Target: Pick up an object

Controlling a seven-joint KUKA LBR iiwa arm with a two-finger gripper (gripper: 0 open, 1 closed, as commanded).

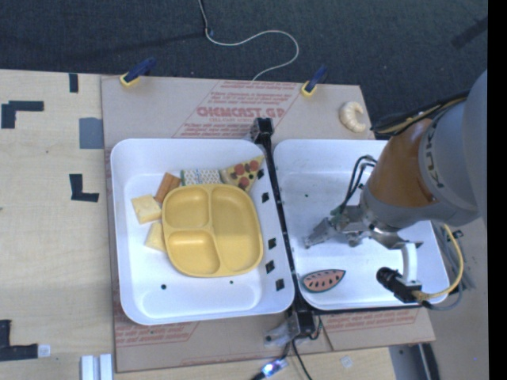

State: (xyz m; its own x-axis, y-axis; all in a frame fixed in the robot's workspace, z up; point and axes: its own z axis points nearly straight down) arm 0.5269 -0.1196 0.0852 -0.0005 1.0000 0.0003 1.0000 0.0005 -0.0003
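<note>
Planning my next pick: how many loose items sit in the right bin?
1: a watermelon slice near the right bin's front left corner. The arm covers part of the floor, so more may be hidden.

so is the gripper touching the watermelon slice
Apart: the camera view shows bare white bin floor between the gripper and the watermelon slice.

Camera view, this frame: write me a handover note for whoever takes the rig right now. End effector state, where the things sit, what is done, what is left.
End effector: low inside the right bin, above the bin floor with nothing between its fingers; open or shut cannot be told from here.
Watermelon slice: lying flat on the right bin floor near its front edge, apart from the end effector.
Left bin: yellow divided plate with small food pieces tucked along its left and back edges.
Done: nothing picked up yet.
Left: grasp one object and lift it; the watermelon slice looks nearest.
</note>
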